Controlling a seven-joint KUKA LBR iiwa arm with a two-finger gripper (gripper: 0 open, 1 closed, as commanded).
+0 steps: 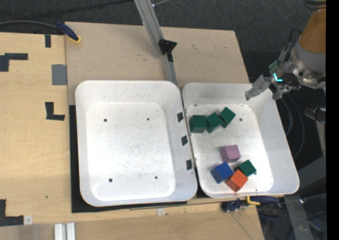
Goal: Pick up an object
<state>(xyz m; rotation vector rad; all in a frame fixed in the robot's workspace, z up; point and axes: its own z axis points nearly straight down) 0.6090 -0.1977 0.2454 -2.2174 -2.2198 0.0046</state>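
Note:
The right bin point(279, 151) holds several blocks. Three green blocks point(213, 122) sit in a row near its back left. Toward the front lie a purple block point(230, 153), a blue block point(222, 172), an orange block point(238, 181) and a small green block point(247, 168), close together. My gripper point(266, 88) hangs over the bin's back right corner, above and to the right of the green row. It is open, with nothing between its fingers point(254, 89).
The left bin point(85, 127) lies beside the right one, with their rims meeting at the middle. A slanted metal rail point(151, 16) runs from the top down to the bins' junction. A blue and yellow tool point(69, 31) lies at the bench's back left.

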